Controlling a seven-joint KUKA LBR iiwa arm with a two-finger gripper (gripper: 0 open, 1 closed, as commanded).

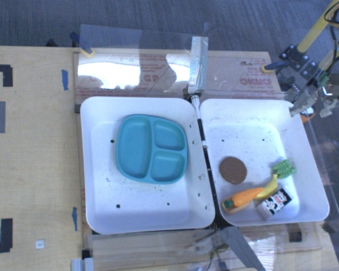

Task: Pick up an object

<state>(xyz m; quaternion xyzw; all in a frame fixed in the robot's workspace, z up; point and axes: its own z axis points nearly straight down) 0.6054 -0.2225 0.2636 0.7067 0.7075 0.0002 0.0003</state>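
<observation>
- Presently, the end effector [312, 102] is seen over the right white bin's [254, 117] far right corner; its opening cannot be told.
- Nearest the viewer from it, the orange plastic carrot [244, 198] lies well apart, its long axis running left to right.

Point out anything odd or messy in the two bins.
Dark specks dot the floors of the left bin and right bin. The carrot, banana and small carton lie piled together.
</observation>
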